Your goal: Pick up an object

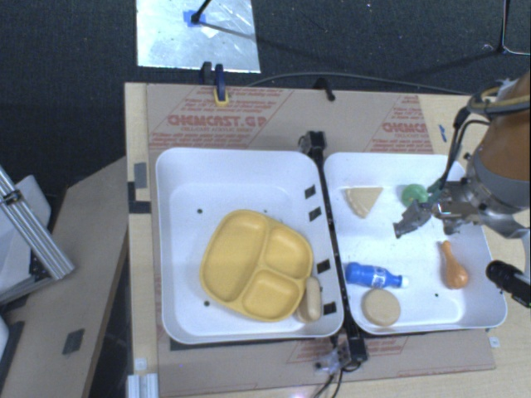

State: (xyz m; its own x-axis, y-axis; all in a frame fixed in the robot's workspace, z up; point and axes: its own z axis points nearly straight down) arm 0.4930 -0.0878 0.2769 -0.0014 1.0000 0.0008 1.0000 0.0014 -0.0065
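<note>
Arm: I see it reaching from the right, gripper (408, 222) low over the right bin (473, 309); finger state undeterminable.

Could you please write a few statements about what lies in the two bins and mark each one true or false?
1. The yellow divided tray lies in the left bin. True.
2. The blue bottle stands upright in the right bin. False: it lies on its side.
3. The gripper hangs over the right bin, near the green object. True.
4. The orange object lies in the left bin. False: it lies in the right bin, near its right side.
5. The triangular tan piece lies in the right bin, towards its far edge. True.
6. The round tan disc rests on the yellow divided tray. False: it lies in the right bin, just below the blue bottle.
</note>
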